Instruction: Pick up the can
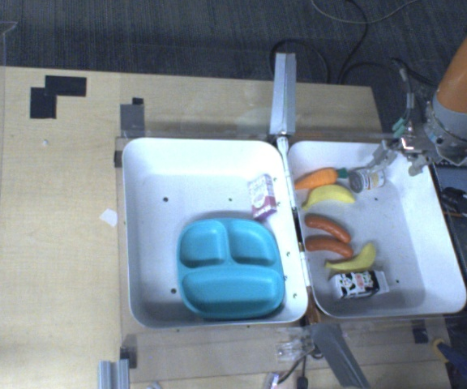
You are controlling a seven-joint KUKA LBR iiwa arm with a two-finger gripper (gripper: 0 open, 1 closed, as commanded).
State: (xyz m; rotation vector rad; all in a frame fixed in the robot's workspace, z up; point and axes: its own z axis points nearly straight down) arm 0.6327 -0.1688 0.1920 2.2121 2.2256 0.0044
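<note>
The can [356,283], black and white, lies on its side near the front of the right bin [416,241]. My gripper [369,177] reaches in from the right over the back of that bin. It hangs close to the green end of a carrot [316,178], well behind the can. The grey arm with its orange band [464,79] sits at the upper right.
In the right bin a yellow banana [332,194] lies under the carrot, then two sausages [327,235] and a second banana [355,258] just behind the can. The left bin [148,217] holds a blue divided plate [229,267] and a small packet [261,196].
</note>
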